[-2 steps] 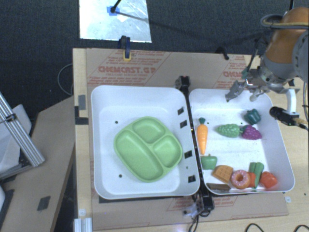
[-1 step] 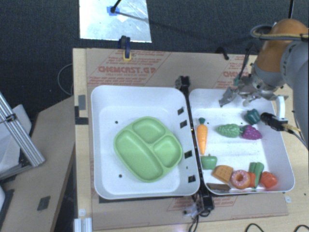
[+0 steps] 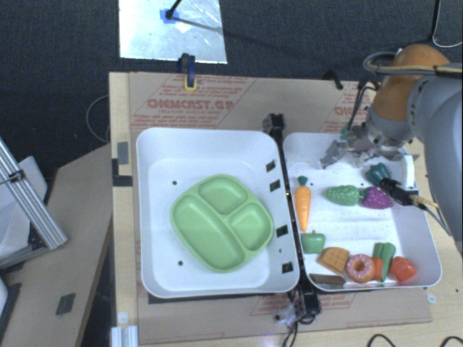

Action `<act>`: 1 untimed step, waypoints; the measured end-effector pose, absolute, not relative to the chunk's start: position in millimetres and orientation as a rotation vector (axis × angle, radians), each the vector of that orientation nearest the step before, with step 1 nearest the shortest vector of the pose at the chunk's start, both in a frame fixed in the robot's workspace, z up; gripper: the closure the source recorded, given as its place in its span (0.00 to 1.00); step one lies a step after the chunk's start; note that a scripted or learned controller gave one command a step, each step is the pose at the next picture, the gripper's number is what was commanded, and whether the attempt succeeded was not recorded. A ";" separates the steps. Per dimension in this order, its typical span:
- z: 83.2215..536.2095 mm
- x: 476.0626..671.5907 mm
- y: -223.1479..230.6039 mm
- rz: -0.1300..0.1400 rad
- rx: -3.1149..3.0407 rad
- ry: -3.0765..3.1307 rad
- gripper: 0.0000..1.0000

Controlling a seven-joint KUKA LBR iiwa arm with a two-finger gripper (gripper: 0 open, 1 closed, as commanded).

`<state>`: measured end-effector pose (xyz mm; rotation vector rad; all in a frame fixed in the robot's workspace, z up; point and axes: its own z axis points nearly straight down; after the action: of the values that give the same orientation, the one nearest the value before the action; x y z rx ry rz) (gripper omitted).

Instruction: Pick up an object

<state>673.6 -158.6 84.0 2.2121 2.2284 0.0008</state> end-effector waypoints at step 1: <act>97.0 674.9 -158.8 0.004 2.208 2.227 1.00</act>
<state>674.9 -158.8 97.0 2.2076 2.2273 0.0039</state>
